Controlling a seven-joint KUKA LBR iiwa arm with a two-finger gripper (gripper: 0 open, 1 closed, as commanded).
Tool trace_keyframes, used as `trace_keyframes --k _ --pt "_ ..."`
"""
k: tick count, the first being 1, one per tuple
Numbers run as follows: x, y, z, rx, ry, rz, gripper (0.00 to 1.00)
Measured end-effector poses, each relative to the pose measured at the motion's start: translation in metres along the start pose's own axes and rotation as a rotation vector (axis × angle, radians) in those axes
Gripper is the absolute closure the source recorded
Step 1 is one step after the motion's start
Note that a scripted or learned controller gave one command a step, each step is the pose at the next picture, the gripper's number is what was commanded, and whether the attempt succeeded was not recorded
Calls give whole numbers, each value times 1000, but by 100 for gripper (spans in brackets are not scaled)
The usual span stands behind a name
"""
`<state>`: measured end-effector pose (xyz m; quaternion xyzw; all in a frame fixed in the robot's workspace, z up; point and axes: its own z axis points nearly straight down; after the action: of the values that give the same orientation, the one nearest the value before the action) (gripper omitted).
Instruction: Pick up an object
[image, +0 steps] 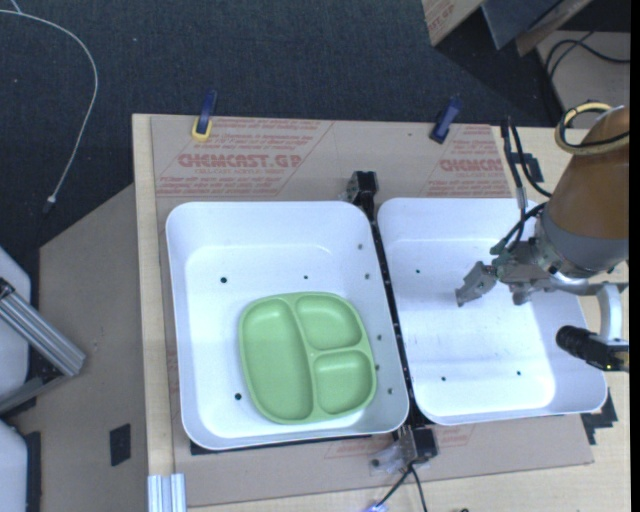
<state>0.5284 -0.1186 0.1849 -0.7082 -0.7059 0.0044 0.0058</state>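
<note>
Green divided plate (307, 357), three compartments, lies flat in the left bin (190, 300), toward that bin's near side. It is the only loose object I can make out in either bin. My claw (497, 283) hangs over the right bin (440, 400), in its far right part, with nothing between its fingers; from this angle I cannot tell how far they are parted. The plate lies to the left of my claw and nearer the viewer, across the divide where the two bin walls meet. Its long axis runs roughly far-to-near, with the single large compartment on the left and two smaller ones on the right. My judgement: the coming move must carry me leftward over that divide before any descent, and a raised rim or partition offers the likeliest grip.
</note>
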Motion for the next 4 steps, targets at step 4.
trace_keyframes --k 4 --pt "15 7 101 -11 -1 -3 0"
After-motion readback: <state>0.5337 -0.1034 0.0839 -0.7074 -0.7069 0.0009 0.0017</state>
